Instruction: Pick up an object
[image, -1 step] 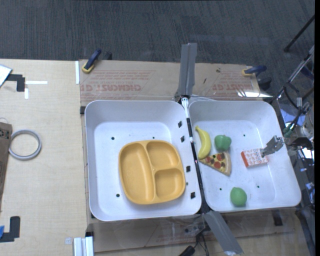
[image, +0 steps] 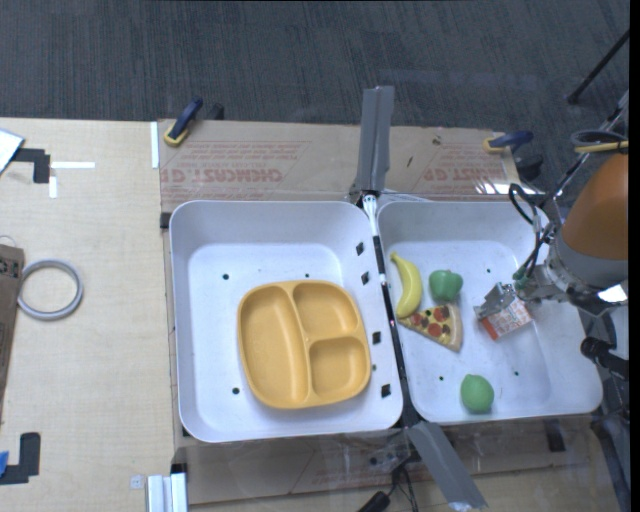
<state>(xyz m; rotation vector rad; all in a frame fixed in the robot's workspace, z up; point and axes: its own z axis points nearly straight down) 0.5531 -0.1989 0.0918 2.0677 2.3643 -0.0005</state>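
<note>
Camera view: yellow tray in left bin

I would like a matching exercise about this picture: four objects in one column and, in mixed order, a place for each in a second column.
Objects:
1. yellow divided plate
2. banana
3. roll of tape
4. pizza slice toy

Places:
A. on the wooden bench, left of both bins
B. in the left bin
C. right bin, along its left wall
D. right bin, just below the banana

Pairs: 1-B, 2-C, 3-A, 4-D
</note>
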